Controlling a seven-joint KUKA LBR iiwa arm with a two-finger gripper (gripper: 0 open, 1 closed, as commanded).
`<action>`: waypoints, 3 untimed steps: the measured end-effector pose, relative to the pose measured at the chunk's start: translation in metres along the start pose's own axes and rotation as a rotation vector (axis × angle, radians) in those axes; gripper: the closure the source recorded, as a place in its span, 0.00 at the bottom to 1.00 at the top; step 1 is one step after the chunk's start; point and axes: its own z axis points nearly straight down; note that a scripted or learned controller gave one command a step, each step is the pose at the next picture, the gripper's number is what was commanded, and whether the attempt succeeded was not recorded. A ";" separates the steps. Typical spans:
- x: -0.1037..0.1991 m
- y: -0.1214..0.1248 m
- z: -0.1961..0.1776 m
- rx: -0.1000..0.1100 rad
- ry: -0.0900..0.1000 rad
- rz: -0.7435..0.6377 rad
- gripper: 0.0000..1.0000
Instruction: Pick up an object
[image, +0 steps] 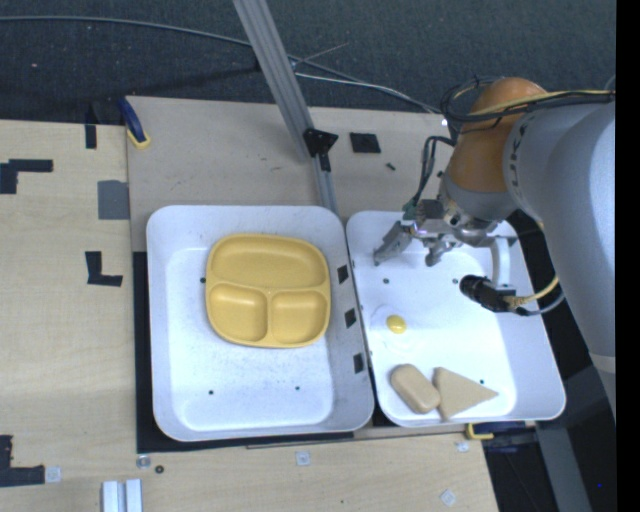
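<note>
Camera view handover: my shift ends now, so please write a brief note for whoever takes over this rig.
Gripper: fingers open, holding nothing, hovering over the far end of the right bin.
Right bin: small yellow ball mid-bin; tan oval piece and tan wedge side by side at the near edge.
Left bin: yellow divided plate.
Done: nothing picked yet.
Left: descend, grasp one object, lift.

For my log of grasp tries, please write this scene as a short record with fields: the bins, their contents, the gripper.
left bin: holds a yellow divided plate
right bin: holds a small yellow ball, a tan oval piece and a tan wedge
gripper: over the right bin's far end, jaws spread apart, nothing between them
tan pieces: side by side at the near edge
</note>
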 end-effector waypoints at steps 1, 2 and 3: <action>0.000 0.001 0.050 -0.007 -0.002 -0.001 0.00; 0.000 0.002 0.036 -0.011 -0.003 -0.001 1.00; -0.003 -0.004 -0.009 -0.009 0.000 0.001 1.00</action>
